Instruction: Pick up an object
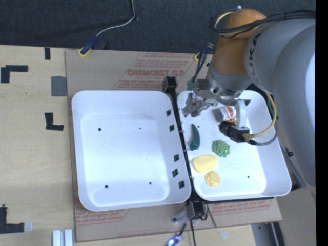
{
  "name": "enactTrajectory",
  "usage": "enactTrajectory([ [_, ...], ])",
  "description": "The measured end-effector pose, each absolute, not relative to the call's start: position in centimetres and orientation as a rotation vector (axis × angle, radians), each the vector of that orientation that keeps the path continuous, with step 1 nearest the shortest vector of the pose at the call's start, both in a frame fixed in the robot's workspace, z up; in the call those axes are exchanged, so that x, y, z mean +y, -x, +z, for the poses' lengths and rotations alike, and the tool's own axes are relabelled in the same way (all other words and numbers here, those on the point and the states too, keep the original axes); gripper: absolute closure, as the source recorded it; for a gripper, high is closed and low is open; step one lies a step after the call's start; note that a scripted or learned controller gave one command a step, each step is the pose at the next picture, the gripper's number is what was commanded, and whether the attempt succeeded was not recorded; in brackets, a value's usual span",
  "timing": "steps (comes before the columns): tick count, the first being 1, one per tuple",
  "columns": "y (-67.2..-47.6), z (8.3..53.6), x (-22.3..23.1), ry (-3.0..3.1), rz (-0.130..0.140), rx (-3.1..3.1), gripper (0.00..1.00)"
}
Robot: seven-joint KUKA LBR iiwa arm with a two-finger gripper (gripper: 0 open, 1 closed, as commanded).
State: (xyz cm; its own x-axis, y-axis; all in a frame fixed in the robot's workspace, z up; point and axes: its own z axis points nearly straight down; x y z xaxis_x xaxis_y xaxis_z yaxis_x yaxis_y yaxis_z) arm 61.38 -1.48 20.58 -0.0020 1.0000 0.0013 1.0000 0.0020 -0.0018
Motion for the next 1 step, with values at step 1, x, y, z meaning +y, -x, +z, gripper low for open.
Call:
enactTrajectory([
  [1,-64.92,23.02,-8.05,2.228,0.000,-2.221,1.00],
])
